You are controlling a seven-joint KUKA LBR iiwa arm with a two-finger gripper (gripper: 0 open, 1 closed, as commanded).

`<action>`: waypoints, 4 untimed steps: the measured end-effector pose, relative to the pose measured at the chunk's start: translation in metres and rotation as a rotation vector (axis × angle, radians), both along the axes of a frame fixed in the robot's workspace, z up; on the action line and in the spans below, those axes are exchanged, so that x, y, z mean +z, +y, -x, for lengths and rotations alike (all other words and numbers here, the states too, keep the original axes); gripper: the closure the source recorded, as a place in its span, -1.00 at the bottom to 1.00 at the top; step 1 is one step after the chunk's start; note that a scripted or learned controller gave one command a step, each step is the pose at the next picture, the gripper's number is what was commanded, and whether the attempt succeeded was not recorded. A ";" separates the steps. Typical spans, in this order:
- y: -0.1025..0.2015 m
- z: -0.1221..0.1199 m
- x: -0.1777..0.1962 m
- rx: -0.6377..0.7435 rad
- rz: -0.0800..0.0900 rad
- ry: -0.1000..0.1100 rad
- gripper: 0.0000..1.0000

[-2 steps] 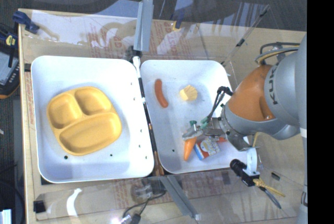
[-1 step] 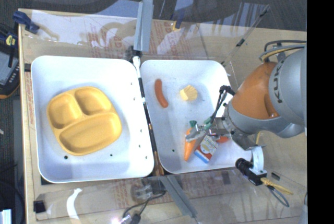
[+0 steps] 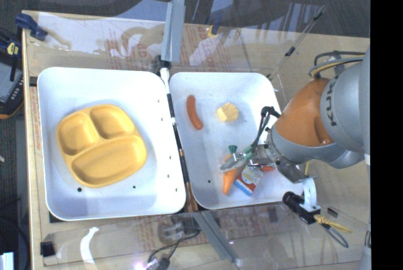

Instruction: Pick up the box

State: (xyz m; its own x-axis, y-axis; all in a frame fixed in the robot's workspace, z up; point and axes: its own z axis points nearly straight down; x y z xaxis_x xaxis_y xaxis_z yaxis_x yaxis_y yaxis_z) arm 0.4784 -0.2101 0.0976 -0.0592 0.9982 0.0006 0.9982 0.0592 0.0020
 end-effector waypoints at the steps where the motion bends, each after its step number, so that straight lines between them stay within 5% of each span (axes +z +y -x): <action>1: -0.001 -0.001 0.000 -0.025 0.003 -0.004 -1.00; 4: -0.001 0.000 -0.002 0.085 0.002 -0.002 -1.00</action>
